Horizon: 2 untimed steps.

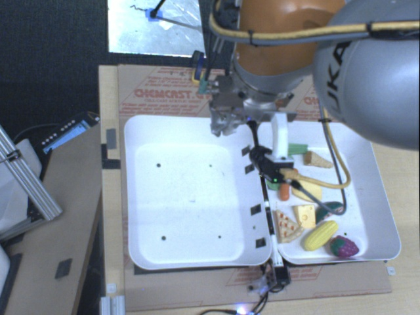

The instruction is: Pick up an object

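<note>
My gripper (224,122) hangs over the far right corner of the left white bin (177,202), with nothing seen in it. The toy food lies in the right white bin (377,195): a green block (298,149), a tan wedge (319,160), a small orange carrot (284,191), a cheese cube (304,214), a pizza slice (287,226), a yellow corn cob (319,235) and a purple-red berry (344,246). All of them sit to the right of and nearer than the gripper. The arm's bulk hides the far part of the right bin.
Both bins rest on a brown cardboard sheet (164,87). A metal frame (26,182) and a dark device with a blue strip (65,133) stand off the bench at the left. A shiny foil sheet (154,15) lies beyond the bench.
</note>
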Available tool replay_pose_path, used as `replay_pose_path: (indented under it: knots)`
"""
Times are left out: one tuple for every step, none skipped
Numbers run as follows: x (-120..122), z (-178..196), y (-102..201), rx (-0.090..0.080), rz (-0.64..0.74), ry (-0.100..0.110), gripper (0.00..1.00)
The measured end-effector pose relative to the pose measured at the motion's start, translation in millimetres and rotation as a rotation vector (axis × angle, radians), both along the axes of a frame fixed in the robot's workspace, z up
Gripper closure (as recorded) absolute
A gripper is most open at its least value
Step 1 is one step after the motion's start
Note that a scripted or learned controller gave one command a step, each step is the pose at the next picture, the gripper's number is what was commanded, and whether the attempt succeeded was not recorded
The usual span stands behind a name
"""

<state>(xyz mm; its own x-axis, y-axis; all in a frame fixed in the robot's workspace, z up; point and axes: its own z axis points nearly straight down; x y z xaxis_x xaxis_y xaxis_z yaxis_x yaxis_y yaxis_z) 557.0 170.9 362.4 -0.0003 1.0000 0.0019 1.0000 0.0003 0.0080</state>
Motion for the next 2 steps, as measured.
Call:
replay_pose_path:
  knots:
    - [92.0, 31.3, 28.2, 0.0, 0.005, -0.004, 1.0]
    - [8.0, 41.2, 65.3, 0.0, 0.007, 0.009, 1.0]
